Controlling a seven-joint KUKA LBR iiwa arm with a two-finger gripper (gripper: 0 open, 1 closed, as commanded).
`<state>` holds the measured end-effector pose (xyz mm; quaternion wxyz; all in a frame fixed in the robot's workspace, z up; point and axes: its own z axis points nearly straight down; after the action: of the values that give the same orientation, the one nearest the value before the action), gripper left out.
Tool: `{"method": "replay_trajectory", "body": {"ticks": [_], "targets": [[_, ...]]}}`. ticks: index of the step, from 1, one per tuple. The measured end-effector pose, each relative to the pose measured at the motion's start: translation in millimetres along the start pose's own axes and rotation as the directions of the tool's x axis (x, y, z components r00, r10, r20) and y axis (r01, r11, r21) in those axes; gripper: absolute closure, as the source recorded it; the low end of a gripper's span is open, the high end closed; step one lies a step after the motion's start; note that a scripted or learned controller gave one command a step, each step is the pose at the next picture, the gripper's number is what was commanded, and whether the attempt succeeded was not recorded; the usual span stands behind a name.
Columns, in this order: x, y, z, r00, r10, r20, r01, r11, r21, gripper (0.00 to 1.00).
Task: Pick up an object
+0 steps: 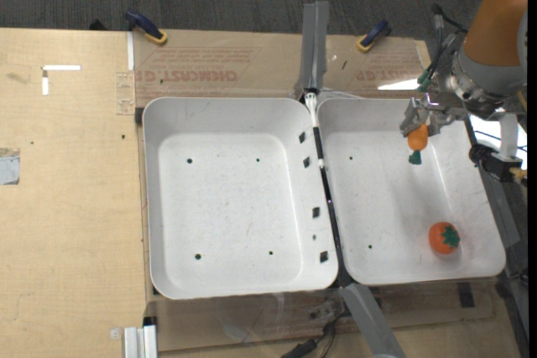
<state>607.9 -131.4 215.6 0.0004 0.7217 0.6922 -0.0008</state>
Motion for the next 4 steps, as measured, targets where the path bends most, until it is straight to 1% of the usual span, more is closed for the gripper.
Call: {"method": "replay_trajectory", "body": {"ticks": [1,2,3,4], "targets": [[-0.1,-0.1,0.0,1.0,0.0,0.0,0.0,1.0,0.0,0.0],[-20.2,51.4,90.2,1.0,-0.031,0.0,0.031,1.0,0.0,0.0],[-28.1,19.6,123.9,0.999,-0.034,0.0,0.034,0.999,0.001,0.0],[-28.5,19.2,114.5,0.999,-0.035,0.0,0.035,0.999,0.003,1.0]]}}
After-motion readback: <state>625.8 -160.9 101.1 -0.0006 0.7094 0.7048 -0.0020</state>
